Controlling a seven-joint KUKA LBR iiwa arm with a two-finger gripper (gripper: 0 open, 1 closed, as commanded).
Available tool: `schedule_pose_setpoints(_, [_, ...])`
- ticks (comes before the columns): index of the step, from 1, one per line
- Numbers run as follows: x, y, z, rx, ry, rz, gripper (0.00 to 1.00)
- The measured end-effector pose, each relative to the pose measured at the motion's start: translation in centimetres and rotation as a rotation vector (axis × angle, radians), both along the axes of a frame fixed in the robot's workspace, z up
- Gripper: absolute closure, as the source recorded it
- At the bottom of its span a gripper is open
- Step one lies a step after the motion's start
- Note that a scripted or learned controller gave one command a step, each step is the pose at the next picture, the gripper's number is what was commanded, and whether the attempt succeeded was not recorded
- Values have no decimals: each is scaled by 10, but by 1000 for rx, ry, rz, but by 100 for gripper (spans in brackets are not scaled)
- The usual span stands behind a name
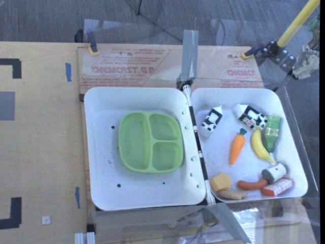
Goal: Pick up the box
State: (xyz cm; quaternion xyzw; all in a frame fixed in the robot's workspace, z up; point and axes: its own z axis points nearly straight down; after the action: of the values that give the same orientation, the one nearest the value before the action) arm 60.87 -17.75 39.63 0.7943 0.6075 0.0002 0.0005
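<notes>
**Small box in the front right corner, crowded by its neighbours**

Nearest to the camera, along the front wall of the right bin [218,154], lies a row of small things: a pale roll [233,194], a bread piece [221,181], a sausage [251,184] and the red and white box [278,187].

Going from the left side, the left bin [96,151] holds a green divided plate [151,142] at its middle. In the right bin come first a cow-patterned carton [210,121] near the inner wall, then a carrot [236,146], a second carton [252,117], a banana [260,146] and a green bottle [271,132].

The box lies flat in the front right corner of this bin. One end is just beside the sausage tip, a small can [274,172] is just behind it, and the bin wall is close in front.

About the gripper, I cannot tell its state from this view.

I judge the box to be light and stiff, probably a toy or thin cardboard with a smooth printed skin, so it can slip or dent if it is squeezed hard. The better hold seems to be from above, across its narrow width near the middle. The can and the wall leave little room on both long sides, so the approach must be exact.
</notes>
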Motion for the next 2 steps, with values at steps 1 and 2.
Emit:
schedule_pose_setpoints(1, [2,-1,10,-1,-2,-1,100])
schedule_pose_setpoints(2, [3,-2,19,-2,-4,0,100])
